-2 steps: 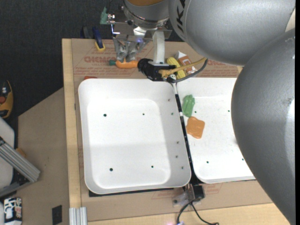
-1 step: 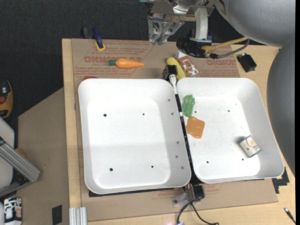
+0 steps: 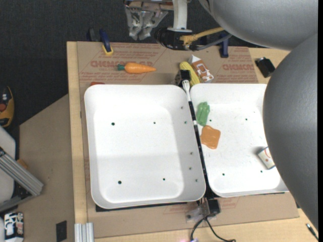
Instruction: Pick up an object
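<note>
Claw hangs up at the far edge of the view, past the bench's back rim and over the dark floor, well apart from both bins. It looks like a pale grey cluster under the metal wrist plate, and at this angle I cannot tell whether it is released or clenched. Nothing shows in its grasp, and it touches none of the objects.

Down on the bench, the right bin carries the candidates. A green piece lies close to the bin's left wall, and an orange block sits just below it, the two nearly touching. Further right, a small white item peeks out from under the arm, whose big grey body covers that side of the bin.

The left bin sits just beside it, the rims meeting along a dark seam.

Behind the bins, on the cardboard sheet, a toy carrot lies on its side. A yellow piece and a brown-and-white packet crowd the spot where the two bins' back corners meet.
</note>
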